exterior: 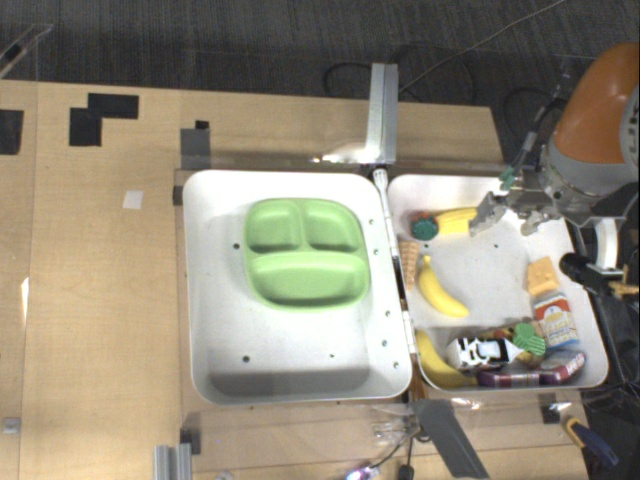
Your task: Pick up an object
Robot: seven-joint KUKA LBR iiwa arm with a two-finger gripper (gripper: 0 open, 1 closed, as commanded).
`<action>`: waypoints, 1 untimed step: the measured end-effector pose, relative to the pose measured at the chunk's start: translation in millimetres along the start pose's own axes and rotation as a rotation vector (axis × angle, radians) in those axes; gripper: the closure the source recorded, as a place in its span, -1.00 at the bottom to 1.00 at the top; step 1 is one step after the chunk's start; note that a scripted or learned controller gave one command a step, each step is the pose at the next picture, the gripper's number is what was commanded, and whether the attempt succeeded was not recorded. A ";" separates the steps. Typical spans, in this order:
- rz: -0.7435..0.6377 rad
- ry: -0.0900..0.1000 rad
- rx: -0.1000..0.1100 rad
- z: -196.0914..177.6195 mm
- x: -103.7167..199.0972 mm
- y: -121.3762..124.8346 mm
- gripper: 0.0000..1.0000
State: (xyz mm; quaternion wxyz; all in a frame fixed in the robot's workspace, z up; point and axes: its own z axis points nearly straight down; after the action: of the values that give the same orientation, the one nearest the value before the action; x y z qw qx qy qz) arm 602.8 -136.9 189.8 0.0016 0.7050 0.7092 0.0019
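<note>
1. Counter (pixel 90 298): light wood, carries two shallow white bins side by side; dark carpet beyond the far edge.
2. Left bin (pixel 215 298): white, holds a single green divided plate (pixel 303 251) with three sections, lying flat a bit far of centre.
3. Right bin (pixel 490 268): white, touching the left bin along a shared edge; all the small objects sit in here.
4. Arm (pixel 600 118): grey with orange band, comes in from the right over the far right corner of the right bin.
5. Pincer (pixel 492 211): over the far part of the right bin, just beside the right end of the far banana. Cannot tell whether it is open or closed; nothing seen between its tips.
6. Far banana (pixel 455 221): yellow, lying near the far wall of the right bin, a dark green round piece (pixel 426 227) touching its left end.
7. Middle banana (pixel 438 290): yellow, left side of the right bin, angled.
8. Near banana (pixel 435 360): yellow, near left corner, partly under a black and white toy (pixel 480 350).
9. Small bottle (pixel 556 320): white with red and orange label, right side of the bin, an orange block (pixel 541 275) just beyond it.
10. Green leafy piece (pixel 529 340): between toy and bottle.
11. Dark purple item (pixel 515 376): along the near wall; too small to identify.
</note>
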 end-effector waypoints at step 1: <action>0.079 0.000 -0.002 -85.9 82.9 2.0 -1.00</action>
State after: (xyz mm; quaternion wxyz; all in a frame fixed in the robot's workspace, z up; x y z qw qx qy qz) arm 603.9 -54.1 275.7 0.0020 0.7324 0.6808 0.0026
